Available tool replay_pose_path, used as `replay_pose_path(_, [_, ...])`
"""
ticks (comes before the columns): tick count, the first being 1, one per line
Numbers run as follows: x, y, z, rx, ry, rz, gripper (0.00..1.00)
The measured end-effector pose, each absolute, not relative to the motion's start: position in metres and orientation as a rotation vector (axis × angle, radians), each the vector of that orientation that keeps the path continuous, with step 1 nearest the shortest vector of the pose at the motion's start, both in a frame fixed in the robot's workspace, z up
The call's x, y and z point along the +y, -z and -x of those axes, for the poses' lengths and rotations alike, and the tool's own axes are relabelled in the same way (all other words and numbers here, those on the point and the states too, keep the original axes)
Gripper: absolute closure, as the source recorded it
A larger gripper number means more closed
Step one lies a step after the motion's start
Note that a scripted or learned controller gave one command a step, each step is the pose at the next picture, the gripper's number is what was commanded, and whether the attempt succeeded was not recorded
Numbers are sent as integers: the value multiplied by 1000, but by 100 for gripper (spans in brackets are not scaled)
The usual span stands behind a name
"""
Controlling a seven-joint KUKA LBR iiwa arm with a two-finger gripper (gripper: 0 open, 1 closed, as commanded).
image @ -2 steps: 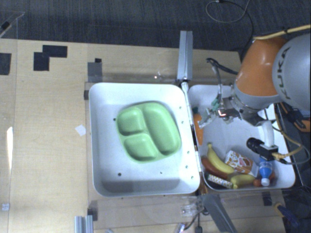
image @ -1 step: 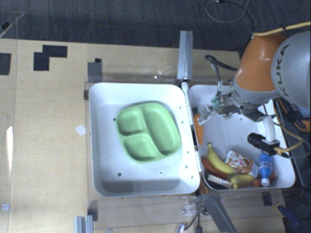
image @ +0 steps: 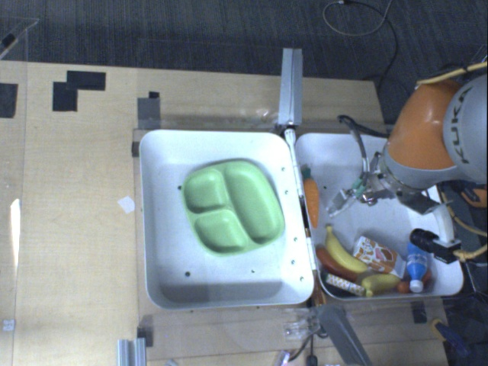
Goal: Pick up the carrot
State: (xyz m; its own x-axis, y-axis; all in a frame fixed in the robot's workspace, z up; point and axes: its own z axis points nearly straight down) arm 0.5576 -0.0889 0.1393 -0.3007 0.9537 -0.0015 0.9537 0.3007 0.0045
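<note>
**binwatcher:** Carrot point(image: 311, 200) is in the right bin point(image: 335, 147), lying lengthwise tight against the left wall, right by the divider between the two bins. Orange body, little green top pointing toward the top of the frame. Nothing is touching it.

**kuka_fan:** And the gripper?

**binwatcher:** Gripper point(image: 345, 198) is hanging over the middle of the right bin, just to the right of the carrot but apart from it. Fingers look spread a bit, tips pointing toward lower left, and there's nothing between them. The arm point(image: 435, 136) comes in from the right edge, big orange band showing.

**kuka_fan:** What else is in that bin?

**binwatcher:** Pile along the lower edge: a banana point(image: 343, 254) below the carrot, a second yellow banana point(image: 379, 283) lower down, a small printed carton point(image: 375, 253), a bottle with a blue cap point(image: 415, 269), and something dark red under the banana that I can't identify.

**kuka_fan:** Left bin?

**binwatcher:** Left bin point(image: 164, 280) has a green divided plate point(image: 232, 204), three compartments, sitting about centre.
</note>
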Motion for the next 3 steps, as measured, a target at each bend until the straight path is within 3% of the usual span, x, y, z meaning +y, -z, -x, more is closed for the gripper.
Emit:
replay_pose_path(1, [-93,-94,-603,2543,-5,-1834,0])
replay_pose_path(2, [-92,-105,-605,2541,-11,-1829,100])
replay_pose_path(3, [-150,-192,-599,2320,-5,-2109,100])
